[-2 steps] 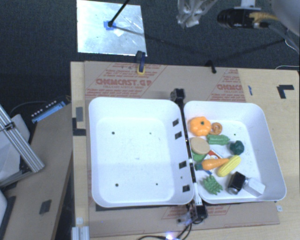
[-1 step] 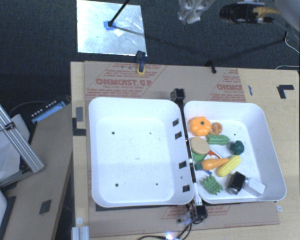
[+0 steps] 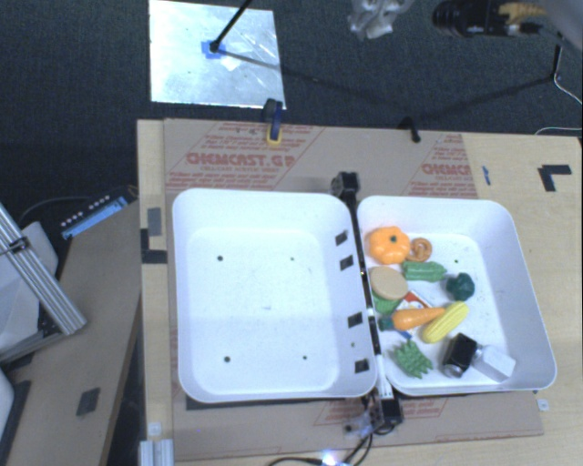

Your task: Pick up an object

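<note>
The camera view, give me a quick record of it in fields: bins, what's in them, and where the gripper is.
bins: two white bins side by side, left bin, right bin
right bin contents: orange pumpkin, green pickle, carrot, yellow corn, black can, and more small toys
clustering: toys crowd the right bin's left and middle
gripper: pale gripper at the top edge, above the bench, far from the toys
fingers: cannot tell
</note>
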Action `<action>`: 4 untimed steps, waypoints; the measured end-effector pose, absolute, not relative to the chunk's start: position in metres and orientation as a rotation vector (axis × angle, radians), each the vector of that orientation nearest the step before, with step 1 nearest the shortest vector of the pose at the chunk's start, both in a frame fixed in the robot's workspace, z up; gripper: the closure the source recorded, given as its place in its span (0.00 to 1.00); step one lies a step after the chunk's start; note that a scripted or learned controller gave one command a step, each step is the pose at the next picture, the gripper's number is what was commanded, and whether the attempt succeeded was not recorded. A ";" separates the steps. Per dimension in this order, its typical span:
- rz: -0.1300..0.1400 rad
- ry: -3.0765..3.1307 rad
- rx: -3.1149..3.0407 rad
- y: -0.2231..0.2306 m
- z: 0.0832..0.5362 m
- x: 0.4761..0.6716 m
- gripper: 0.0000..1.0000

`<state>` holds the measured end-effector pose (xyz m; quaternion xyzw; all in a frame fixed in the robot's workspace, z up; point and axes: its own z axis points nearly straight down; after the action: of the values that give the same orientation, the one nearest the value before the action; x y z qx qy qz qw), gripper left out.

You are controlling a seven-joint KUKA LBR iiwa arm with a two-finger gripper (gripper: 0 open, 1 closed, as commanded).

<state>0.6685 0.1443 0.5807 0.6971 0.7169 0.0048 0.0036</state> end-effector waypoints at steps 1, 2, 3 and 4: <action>0.016 2.253 2.178 0.144 0.591 0.668 1.00; -0.009 2.235 2.216 0.183 0.532 0.549 1.00; 0.000 2.219 2.221 0.173 0.504 0.619 1.00; 0.011 2.223 2.212 0.201 0.537 0.670 1.00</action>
<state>0.6701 0.2010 0.5372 0.7054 0.7088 0.0035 0.0027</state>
